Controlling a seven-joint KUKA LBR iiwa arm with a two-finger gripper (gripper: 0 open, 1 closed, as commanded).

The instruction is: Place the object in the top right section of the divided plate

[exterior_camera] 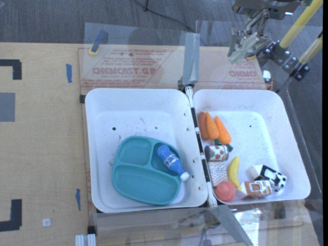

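You are looking down on a wooden bench (pixel 41 152) that carries two shallow white bins side by side. The left bin (pixel 133 106) holds a teal divided plate (pixel 146 170), set toward the bin's lower half. A small blue bottle (pixel 171 161) with a white cap lies on its side in the plate's top right section, cap pointing down and to the right, just over the plate's rim.

The right bin (pixel 256 111) holds the loose items, crowded along its left wall and lower edge. Two orange carrots (pixel 212 127) lie together near the divider between the bins. Just below them you see a small can (pixel 217 153) with a printed label, then a yellow banana (pixel 233 170) standing nearly vertical in the view. At the bottom sits a round red fruit (pixel 225 190), probably a tomato or peach, though the view is too coarse to say. Beside it lies a small orange carton (pixel 257 188), and just right of that a black-and-white object (pixel 274 177).

The gripper (pixel 246 47) hangs above the bench beyond the far edge of the right bin, well apart from the plate and bottle. You can see nothing between its fingers, but whether they stand wide or narrow you cannot tell from here.
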